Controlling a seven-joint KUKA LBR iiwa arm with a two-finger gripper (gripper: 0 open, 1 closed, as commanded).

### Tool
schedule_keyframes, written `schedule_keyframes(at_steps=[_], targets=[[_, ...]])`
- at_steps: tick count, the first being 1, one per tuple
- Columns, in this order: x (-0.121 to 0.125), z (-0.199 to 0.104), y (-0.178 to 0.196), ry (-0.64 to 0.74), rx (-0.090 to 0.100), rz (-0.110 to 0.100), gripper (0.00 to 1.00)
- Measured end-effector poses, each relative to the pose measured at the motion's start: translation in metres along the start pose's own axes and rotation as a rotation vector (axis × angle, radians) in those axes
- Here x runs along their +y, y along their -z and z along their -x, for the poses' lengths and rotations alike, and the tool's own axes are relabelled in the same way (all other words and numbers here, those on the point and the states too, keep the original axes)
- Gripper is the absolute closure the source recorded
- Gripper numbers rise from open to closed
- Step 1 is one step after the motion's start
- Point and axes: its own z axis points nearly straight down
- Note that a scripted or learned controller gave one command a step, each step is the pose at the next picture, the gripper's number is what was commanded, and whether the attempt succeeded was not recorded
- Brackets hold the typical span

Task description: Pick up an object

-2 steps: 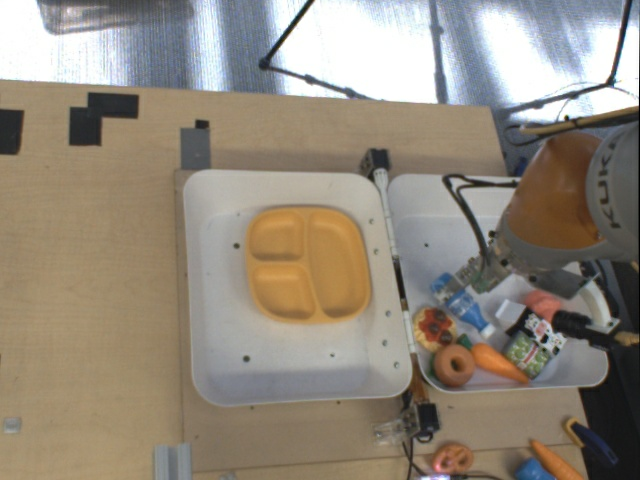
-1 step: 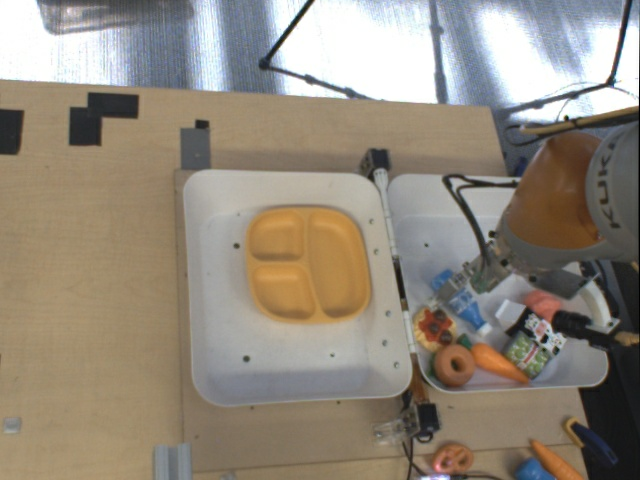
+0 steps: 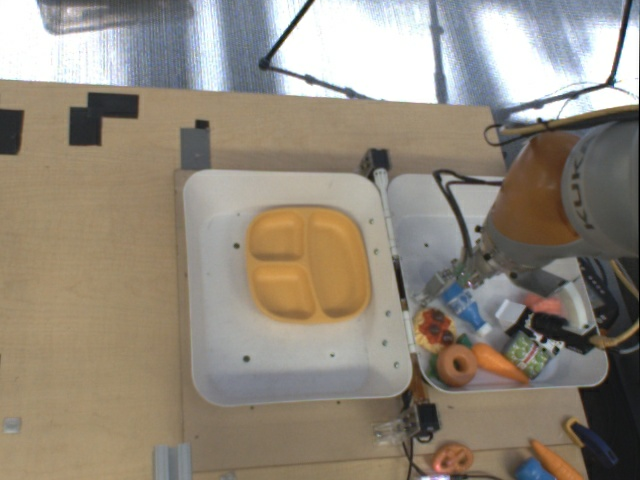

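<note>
Camera view: gripper (image 3: 452, 280) low in right bin (image 3: 430, 208), jaw state unclear; blue bottle (image 3: 467, 304) just beside.

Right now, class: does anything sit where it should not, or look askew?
Two toys lie outside the bins, on the bench at the lower right: a pretzel and a carrot. The other toys are crowded into the near corner of the right bin. The yellow tray sits slightly turned in the left bin.
</note>
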Motion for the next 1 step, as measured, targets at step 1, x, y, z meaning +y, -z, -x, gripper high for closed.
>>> schedule_keyframes(at_steps=[1], targets=[[0.0019,0.0009,0.0112,0.001,-0.005,0.006,1.0]])
